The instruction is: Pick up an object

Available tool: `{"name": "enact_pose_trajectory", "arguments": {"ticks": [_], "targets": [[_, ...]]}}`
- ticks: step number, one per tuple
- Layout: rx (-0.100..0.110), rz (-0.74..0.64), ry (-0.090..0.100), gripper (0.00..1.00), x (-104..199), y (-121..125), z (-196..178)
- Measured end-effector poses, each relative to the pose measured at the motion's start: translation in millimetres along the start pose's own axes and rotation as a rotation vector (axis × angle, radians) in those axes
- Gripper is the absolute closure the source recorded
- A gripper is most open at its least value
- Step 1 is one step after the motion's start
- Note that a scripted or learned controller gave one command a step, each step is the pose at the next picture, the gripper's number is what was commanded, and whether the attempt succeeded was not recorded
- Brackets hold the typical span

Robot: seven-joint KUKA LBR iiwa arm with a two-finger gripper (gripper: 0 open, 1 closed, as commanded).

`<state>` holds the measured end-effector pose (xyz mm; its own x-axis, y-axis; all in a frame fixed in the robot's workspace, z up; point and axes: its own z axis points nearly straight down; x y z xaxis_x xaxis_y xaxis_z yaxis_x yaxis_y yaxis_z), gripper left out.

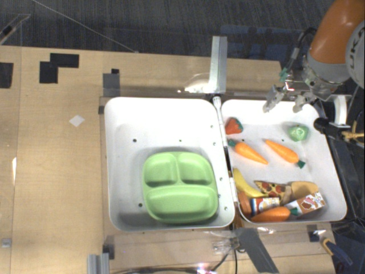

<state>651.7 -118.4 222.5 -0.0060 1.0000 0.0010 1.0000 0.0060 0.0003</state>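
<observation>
My gripper (283,103) hangs open over the far edge of the right bin (333,170), its two fingers spread with nothing between them. Below it in that bin lie a red strawberry (233,126), two orange carrots (247,152) (283,151) and a small green piece (297,133). Toward the near end are a yellow banana (242,182), a printed carton (285,192) and an orange item (271,214). The green piece is the closest thing, a little right and toward the near side of the fingers.
The left bin (125,130) holds a green divided plate (179,186) at its near half. A metal post (218,64) stands behind the seam between the bins. The arm's orange band (336,30) rises at the upper right.
</observation>
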Motion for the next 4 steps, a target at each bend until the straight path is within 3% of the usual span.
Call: {"name": "enact_pose_trajectory", "arguments": {"ticks": [1,2,3,4], "targets": [[0.001,0.302,0.001,0.0,-7,-22,93],[-0.002,0.251,0.0,0.0,-37,-50,131],[-0.003,0.132,-0.001,0.0,-27,17,30],[-0.002,0.14,0.0,0.0,10,-18,126]]}}
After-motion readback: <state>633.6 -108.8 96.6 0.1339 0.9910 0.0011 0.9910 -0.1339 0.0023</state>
